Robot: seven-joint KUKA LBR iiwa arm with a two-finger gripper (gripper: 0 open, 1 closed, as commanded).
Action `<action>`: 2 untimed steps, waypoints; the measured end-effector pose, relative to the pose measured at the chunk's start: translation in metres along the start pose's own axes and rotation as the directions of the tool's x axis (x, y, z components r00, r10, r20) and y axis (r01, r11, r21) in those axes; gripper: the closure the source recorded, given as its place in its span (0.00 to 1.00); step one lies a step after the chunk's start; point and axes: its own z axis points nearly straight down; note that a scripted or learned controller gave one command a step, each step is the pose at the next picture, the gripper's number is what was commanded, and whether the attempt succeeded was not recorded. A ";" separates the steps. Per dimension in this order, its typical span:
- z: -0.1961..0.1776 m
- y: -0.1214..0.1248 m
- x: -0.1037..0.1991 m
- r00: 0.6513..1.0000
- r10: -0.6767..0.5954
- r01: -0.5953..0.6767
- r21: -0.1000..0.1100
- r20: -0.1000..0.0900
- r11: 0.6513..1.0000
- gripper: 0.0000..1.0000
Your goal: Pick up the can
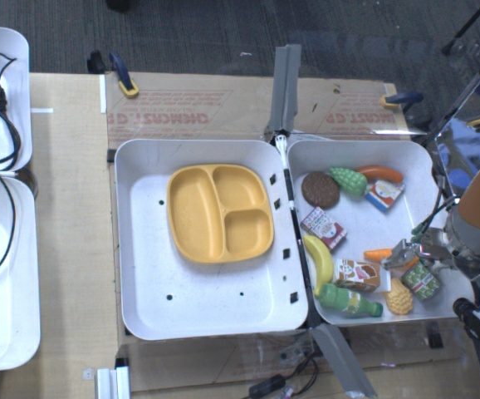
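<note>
At the lower right of the frame the gripper (408, 254) hovers by the can (423, 279), finger state unclear; it should centre over the can before closing.

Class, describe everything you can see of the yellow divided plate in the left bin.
The yellow divided plate looks like matte plastic, a rounded rectangle with a raised rim. Low ridges split it into three compartments: one long one on the view's left, and two smaller ones on the right, one above the other. Nothing lies in any of them. It rests flat and right side up on the floor of the left bin, slightly rotated, towards the bin's far half. It appears to stand apart from the bin's walls.
</note>
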 end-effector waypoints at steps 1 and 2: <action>-0.031 0.061 0.079 0.971 0.240 -0.240 -0.002 0.005 0.971 0.00; -0.052 0.043 0.011 0.998 0.059 -0.059 -0.001 0.006 0.998 0.00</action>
